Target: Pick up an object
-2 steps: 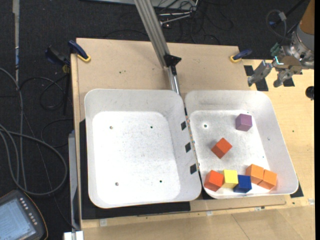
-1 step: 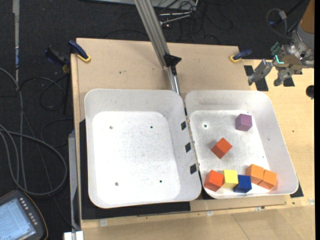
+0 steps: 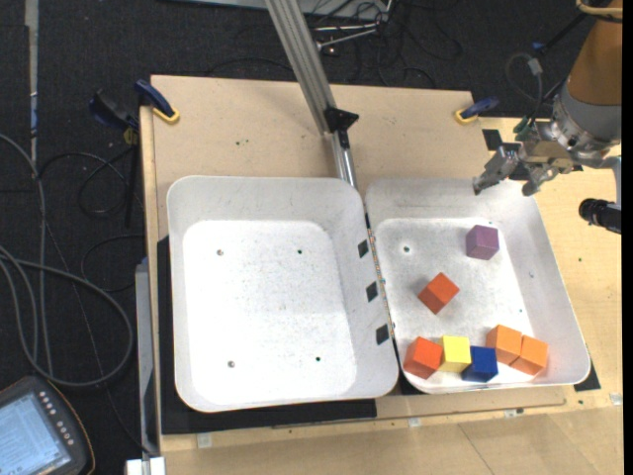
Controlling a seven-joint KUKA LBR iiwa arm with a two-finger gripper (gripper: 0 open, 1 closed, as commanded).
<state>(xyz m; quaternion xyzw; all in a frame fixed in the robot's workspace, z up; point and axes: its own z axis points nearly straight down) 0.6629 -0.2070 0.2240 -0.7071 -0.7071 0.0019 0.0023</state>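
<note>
The pincer (image 3: 506, 178) is hovering above the far right corner of the right bin (image 3: 559, 295), with its two fingers spread apart and nothing between them. All the blocks are lying in the right bin. The purple block (image 3: 483, 241) is sitting nearest the pincer, apart from it. The red-orange block (image 3: 438, 292) is resting near the bin's middle. Along the near rim, five blocks are clustering: a red block (image 3: 424, 356), a yellow block (image 3: 456, 350), a blue block (image 3: 482, 363) and two orange blocks (image 3: 518, 348). The left bin (image 3: 198, 216) is sitting beside it on the tabletop (image 3: 247, 117).
</note>
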